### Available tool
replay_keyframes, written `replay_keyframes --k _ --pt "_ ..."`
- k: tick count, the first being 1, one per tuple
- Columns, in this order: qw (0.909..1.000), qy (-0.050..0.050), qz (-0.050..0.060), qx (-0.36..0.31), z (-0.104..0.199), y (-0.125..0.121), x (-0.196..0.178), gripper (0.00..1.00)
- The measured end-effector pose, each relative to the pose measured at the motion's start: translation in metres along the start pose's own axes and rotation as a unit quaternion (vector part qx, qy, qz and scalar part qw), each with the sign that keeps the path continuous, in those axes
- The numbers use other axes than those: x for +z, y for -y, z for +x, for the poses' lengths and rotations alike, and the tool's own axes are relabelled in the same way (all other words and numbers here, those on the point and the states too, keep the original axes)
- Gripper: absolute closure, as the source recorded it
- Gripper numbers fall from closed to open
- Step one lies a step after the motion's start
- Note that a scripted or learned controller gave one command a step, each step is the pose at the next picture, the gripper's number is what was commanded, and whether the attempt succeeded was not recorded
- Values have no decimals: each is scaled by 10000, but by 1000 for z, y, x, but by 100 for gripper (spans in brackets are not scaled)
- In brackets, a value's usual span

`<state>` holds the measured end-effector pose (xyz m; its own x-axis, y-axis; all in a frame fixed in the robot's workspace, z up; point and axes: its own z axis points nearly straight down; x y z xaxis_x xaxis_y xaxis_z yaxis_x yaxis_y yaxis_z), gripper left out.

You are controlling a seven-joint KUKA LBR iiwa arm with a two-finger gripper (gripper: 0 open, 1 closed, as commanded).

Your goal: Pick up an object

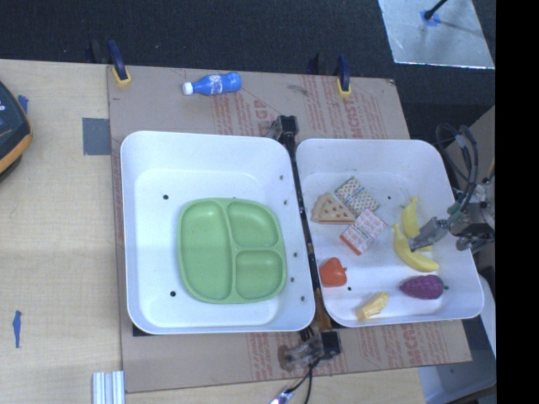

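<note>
The right bin [381,160] holds several toy foods: a pizza slice [330,209], a patterned box [357,194], a pink box [362,231], a red pepper [333,271], a purple eggplant [421,287] and a yellow corn piece [372,305]. Two yellow bananas lie near its right wall, a small one [408,216] and a larger one [413,257]. My gripper [431,231] reaches in low from the right edge, its tip just above the gap between the two bananas. Nothing is seen held in it.
The left bin [143,183] carries a green divided plate [232,248]. A blue bottle [212,84] lies on the cardboard behind the bins. Cables [459,154] hang by the right bin's far right corner.
</note>
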<state>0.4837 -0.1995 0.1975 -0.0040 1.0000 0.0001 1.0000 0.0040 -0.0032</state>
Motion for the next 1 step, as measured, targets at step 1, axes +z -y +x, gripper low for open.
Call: replay_keyframes --k 1 --pt "10000 -2 -25 -13 43 -56 100 0"
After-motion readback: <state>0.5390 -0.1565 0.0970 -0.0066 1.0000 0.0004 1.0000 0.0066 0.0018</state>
